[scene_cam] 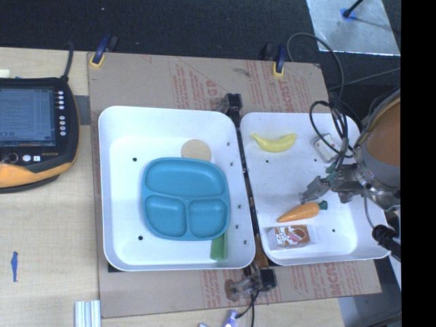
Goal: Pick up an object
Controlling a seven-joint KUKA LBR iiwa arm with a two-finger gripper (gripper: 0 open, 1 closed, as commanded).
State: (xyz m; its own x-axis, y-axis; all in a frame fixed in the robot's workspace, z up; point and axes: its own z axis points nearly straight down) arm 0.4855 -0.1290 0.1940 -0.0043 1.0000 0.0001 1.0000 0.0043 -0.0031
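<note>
Right bin holds packet, carrot, banana; gripper spread wide above carrot.

Both white bins look like smooth, faintly glossy plastic, as do the blue divided plate, the yellow banana and the orange carrot, while the brown sheet beneath them looks like matt cardboard on a pale wood-grain bench.

Right bin floor lies bare between banana, carrot and packet.
</note>
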